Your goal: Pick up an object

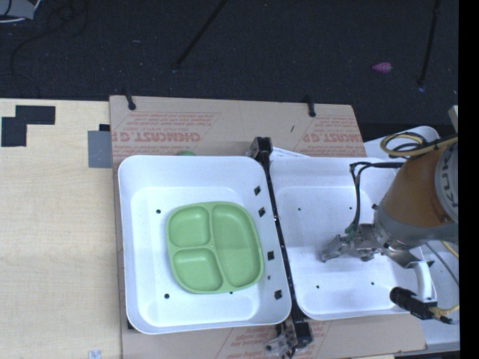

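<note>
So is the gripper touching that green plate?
Apart. The camera view shows the gripper over the right bin, while the green plate lies in the left bin.

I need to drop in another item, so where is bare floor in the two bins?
Right white bin: bare left of the gripper. Left white bin: crowded, only strips around the green divided plastic plate.

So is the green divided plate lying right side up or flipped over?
Right side up: the green divided plate lies flat in the left bin, its three compartments facing the camera.
</note>
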`<state>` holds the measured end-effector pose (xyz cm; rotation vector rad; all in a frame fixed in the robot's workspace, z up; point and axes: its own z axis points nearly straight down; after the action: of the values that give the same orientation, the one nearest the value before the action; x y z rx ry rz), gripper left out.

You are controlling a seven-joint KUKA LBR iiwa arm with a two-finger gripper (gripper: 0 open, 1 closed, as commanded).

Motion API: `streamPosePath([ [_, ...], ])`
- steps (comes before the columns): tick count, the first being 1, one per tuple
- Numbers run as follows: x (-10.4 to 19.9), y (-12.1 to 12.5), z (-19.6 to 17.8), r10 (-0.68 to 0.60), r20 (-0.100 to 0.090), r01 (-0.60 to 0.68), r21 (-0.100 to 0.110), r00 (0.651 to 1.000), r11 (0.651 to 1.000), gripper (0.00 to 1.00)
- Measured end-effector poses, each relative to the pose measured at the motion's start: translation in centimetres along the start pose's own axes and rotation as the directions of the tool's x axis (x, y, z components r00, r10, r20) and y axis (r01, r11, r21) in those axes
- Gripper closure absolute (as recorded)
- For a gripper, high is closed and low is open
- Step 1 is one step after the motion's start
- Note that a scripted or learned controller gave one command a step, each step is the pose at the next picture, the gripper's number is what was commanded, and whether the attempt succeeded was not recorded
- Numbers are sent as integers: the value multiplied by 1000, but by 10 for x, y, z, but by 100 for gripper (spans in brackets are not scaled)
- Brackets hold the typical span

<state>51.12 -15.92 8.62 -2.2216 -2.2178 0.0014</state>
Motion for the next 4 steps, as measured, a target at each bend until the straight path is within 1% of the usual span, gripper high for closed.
streamPosePath([
  [1,-1,1,-13,4,0,-4,-2,1000,1000,100],
  [2,5,0,-74,-3,1,3,-4,1000,1000,100],
  [3,-1,-2,-117,-2,2,2,-4,1000,1000,100],
  [4,-2,-1,-170,-3,2,3,-5,1000,1000,100],
])
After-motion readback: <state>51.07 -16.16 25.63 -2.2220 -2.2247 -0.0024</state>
